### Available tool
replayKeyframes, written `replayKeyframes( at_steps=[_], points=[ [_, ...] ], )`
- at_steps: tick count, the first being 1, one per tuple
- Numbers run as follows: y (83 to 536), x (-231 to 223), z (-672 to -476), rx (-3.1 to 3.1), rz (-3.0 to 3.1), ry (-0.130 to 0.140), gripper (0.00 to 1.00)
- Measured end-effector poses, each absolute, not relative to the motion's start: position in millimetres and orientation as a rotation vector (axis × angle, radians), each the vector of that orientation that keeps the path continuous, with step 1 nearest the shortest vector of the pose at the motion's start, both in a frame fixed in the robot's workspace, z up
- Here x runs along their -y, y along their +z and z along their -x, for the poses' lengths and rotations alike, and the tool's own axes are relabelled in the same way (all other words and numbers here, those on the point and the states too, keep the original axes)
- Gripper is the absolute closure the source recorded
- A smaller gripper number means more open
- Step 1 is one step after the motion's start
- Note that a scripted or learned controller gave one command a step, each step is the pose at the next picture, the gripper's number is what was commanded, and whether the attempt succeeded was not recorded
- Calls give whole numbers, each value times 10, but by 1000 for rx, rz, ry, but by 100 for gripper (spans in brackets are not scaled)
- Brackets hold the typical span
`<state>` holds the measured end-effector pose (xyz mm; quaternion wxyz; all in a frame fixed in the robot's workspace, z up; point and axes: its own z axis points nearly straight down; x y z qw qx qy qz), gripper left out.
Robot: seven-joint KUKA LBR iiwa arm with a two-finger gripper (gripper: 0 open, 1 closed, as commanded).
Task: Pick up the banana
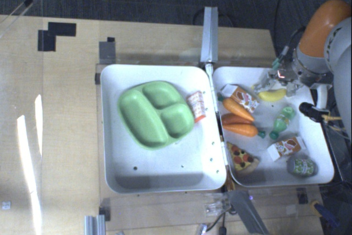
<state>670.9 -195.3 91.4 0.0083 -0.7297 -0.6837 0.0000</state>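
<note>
You see the tool (273,81) poised just above the banana (273,95), lined up to grasp it, though you cannot tell its closure.

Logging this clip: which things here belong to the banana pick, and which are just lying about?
Belongs to the job:
banana
claw

Lying about:
green divided plate
two carrots
pizza slice
green bottle
two small cartons

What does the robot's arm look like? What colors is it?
The arm is fat, rounded and grey, with a bright orange band like a cap. At its tip sits a small metal gripper with thin wires and tiny coloured bits. A black part sticks out lower down.
</note>
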Motion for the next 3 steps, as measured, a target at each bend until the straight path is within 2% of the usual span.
replayKeyframes(
  at_steps=[1,2,3],
  points=[
    [976,1937,-6707,2142,2270,7,100],
    [1902,1401,-6709,1958,2465,-10,100],
    [1900,1402,-6708,1959,2464,-9,0]
  ],
)
